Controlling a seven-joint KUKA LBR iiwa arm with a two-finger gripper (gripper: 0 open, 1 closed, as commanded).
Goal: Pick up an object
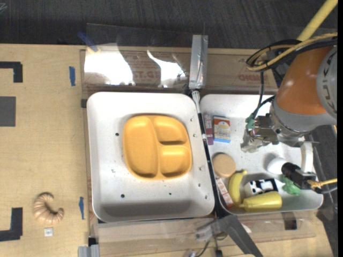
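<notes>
My gripper (255,139) hangs over the upper middle of the right bin (240,103), below the arm's orange band (304,79). Just left of it lies a small red, white and blue box (221,129). Below it sit a round tan disc (224,165) and a white cup-like piece (276,165). Along the bin's front edge lie a banana (236,185), a black and white item (262,186), a yellow block (262,201) and a green piece (292,188). I see nothing held under the gripper.
The left bin (102,159) holds a yellow divided plate (157,146). A tan croissant-like toy (48,208) lies on the bench at the far left. Yellow and black cables (268,55) loop above the right bin.
</notes>
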